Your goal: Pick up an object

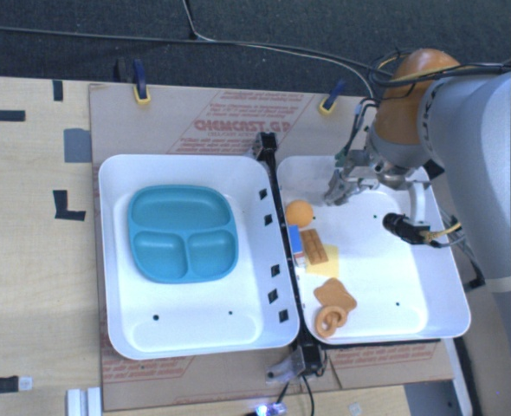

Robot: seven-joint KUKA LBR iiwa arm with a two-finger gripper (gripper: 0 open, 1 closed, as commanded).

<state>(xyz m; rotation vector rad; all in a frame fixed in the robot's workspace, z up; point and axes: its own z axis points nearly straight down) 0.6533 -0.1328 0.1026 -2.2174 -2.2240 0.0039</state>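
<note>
the gripper (335, 193) is hovering over the right bin (411, 315), fingers too blurred to tell their spread. a small orange ball (299, 212) is sitting nearby at the bin's left wall; likely light, smooth, prone to rolling, best pinched across its middle.

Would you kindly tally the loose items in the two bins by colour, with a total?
Teal: 1, divided plate
Orange: 1, ball
Yellow: 1, block
Tan: 1, pretzel-like piece
Total: 4

Glossy plastic tray (184, 233) (blue); bins (195, 323) probably smooth white plastic.
</note>
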